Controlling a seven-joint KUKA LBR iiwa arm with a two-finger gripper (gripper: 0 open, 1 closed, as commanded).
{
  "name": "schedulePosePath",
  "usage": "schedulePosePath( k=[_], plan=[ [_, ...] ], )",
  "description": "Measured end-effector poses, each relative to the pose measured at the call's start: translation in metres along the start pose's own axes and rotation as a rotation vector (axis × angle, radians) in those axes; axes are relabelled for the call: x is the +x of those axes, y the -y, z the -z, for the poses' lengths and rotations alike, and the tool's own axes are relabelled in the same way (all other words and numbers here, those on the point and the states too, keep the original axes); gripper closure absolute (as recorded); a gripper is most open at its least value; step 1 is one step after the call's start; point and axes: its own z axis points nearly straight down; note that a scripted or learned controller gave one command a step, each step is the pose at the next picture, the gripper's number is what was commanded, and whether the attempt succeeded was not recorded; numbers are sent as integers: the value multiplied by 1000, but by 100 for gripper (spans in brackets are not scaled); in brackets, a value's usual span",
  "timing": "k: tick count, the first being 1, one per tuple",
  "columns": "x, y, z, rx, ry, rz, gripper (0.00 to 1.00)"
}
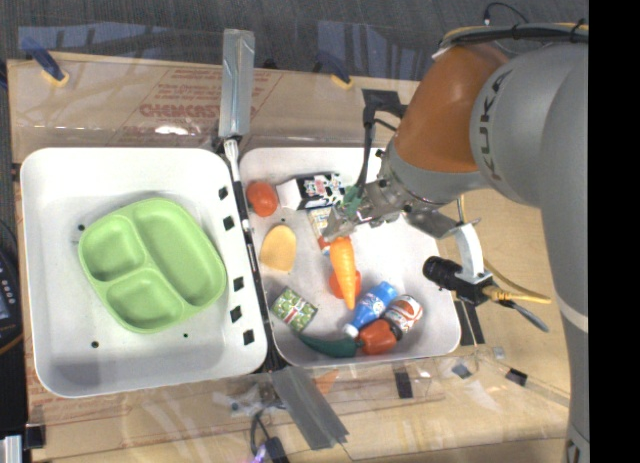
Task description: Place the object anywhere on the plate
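Two shallow white bins sit side by side on the surface. The left bin (50, 251) holds a green plate (150, 263) with three compartments, lying flat near the bin's middle and carrying nothing. The right bin (430, 251) holds a scatter of small things: an orange carrot (344, 266) lying roughly lengthwise near the centre, a pale yellow piece (279, 248) to its left, a small orange-red ball (262, 198) up near the divider, a black-and-white printed packet (322, 189) at the bin's far side, a small green-and-white carton (294, 309) toward the near left, a blue-and-white bottle (371, 307) just below the carrot, a red-and-white can (402, 313) beside it, a red piece (377, 337) touching the can's near side, and a dark green item (328, 345) along the near wall. The grey arm (520, 131) with its orange band reaches in from the right, and the pincer (345, 219) hangs low over the right bin, right at the carrot's upper end. Whether the pincer is open, closed or gripping the carrot cannot be told from this angle, since the wrist hides much of it. The carrot is in the right bin, well apart from the plate.
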Motion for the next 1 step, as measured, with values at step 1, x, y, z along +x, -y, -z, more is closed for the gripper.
schedulePosePath(
  k=[1],
  plan=[
    [86,-42,-32,2,-1,-117,100]
  ],
)
